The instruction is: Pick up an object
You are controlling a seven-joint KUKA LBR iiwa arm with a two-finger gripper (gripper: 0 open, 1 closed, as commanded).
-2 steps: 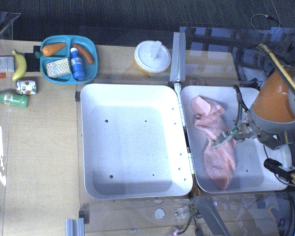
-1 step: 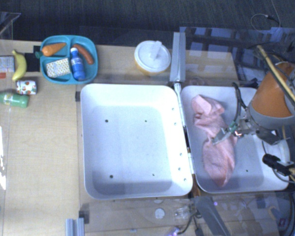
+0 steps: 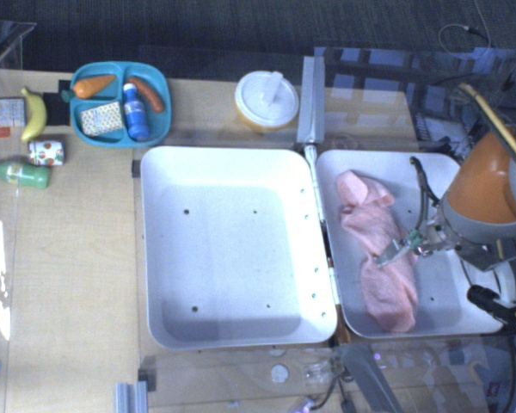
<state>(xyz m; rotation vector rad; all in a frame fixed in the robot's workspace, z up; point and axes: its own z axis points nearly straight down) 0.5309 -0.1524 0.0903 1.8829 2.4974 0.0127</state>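
Wooden bench, two shallow white bins side by side, arm working over the right one.

Crumpled pink cloth (image 3: 377,252) lies along the right white bin (image 3: 439,312), stretched from near the far wall to the near wall, just right of the shared divider. Two-finger gripper (image 3: 394,252) on the grey arm with orange band (image 3: 486,188) hovers over the cloth's middle; fingers look slightly parted with a fold around them, but a real hold can't be confirmed. Judged: cloth is light, soft, floppy, not fragile and will drape and may slip out; pinch a raised wrinkle near the middle bunch. Left white bin (image 3: 232,248) is beside it.
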